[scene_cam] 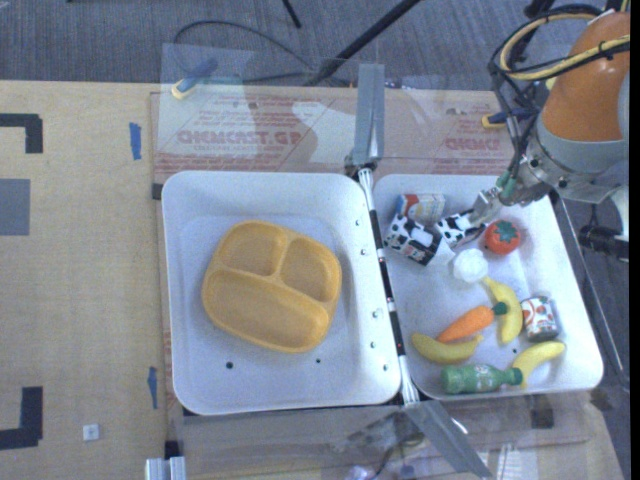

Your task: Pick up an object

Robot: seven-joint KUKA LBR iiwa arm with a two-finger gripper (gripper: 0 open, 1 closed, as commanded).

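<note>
The arm [590, 88] runs off the frame's right edge. The gripper [492, 200] is too small and blurred to read its fingers.

Left bin [190, 368]: mostly taken up at centre by yellow divided plate [272, 284]; open floor all round it, widest at 6 and 9 o'clock.

Right bin [580, 353]: crowded. Cow-patterned toy [415, 238] and small carton [425, 207] at 10 o'clock. Tomato [502, 236] at 1 o'clock, gripper [492, 200] just beside it. White ball [469, 265] at centre. Bananas [505, 306], carrot [467, 322], can [539, 316] and green bottle [480, 377] packed from 4 to 7 o'clock. Bare patch at 9 o'clock, along divider [385, 288].
</note>
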